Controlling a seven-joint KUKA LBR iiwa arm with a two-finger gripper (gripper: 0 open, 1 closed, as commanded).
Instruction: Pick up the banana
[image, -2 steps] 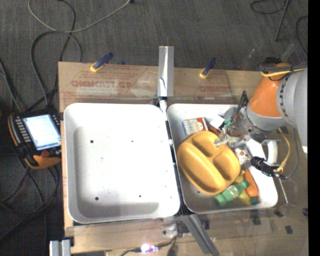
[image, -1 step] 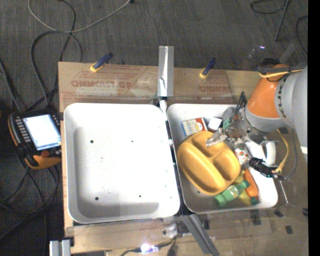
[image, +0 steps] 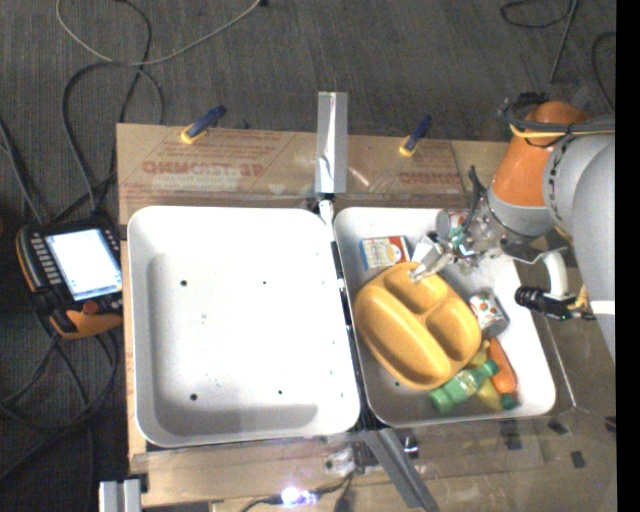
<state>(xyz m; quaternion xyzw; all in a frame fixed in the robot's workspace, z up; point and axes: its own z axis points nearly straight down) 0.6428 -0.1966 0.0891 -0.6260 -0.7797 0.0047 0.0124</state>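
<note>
**Claw low over the right bin, banana tucked in the bottom corner**

Starting at the far left, I see a handheld pendant (image: 72, 268) with a lit screen lying on the dark floor beside the table (image: 250, 165). Next comes the left bin (image: 150, 330), white and shallow, its floor marked with a few small dark dots. A metal bracket (image: 331, 140) stands at the back edge between the two bins, and two blue-and-yellow clamps (image: 203, 123) pin down the table's rear edge.

In the right bin (image: 530, 395), a yellow divided dish (image: 415, 325) lies tilted across the middle. A small white carton (image: 382, 251) rests behind it near the back wall. To the dish's right sits a small red-and-white packet (image: 487, 312). Along the bin's lower right I can make out a green bottle (image: 462, 386), an orange carrot-like piece (image: 503, 368), and the banana (image: 488, 397), only a sliver of yellow showing between them.

The claw (image: 436, 257) hangs at the dish's back rim, well apart from the banana. I cannot tell whether it is spread or pressed together. The arm (image: 575, 190) reaches in from the right.
</note>
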